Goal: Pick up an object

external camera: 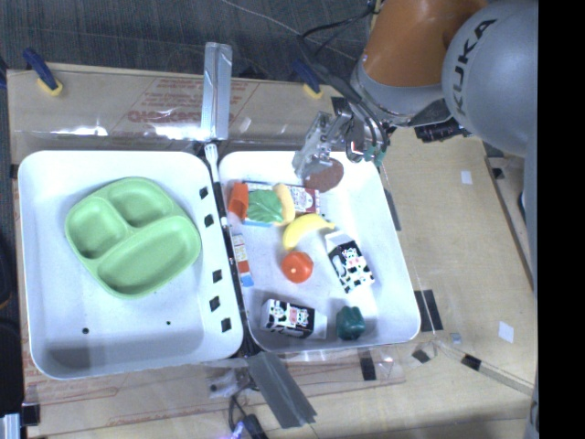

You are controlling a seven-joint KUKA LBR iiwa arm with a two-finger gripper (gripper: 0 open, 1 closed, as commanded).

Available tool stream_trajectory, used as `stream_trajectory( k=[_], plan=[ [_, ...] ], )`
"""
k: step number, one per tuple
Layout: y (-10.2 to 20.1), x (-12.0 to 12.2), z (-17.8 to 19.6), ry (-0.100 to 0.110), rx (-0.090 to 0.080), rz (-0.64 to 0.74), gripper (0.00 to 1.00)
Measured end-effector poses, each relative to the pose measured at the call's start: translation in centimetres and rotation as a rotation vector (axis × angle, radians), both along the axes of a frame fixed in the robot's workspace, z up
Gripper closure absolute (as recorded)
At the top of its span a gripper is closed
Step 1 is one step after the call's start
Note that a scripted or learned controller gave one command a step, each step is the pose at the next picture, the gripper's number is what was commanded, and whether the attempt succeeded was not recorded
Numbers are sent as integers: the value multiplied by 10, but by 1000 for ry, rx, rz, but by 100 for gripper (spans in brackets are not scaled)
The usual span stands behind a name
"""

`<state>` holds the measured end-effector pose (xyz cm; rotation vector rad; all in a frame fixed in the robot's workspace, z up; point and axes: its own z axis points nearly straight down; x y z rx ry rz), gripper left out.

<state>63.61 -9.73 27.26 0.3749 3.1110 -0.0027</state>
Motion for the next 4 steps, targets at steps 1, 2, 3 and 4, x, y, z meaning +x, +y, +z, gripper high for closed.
stream_trajectory(
  k=[1,2,3,4],
  plan=[
    [-35,-158,-41,11,2,62,100],
    [-46,-97,-129,11,3,291,100],
    [-46,-96,-127,8,2,290,0],
    [-8,-83,-183,12,5,270,0]
  ],
)
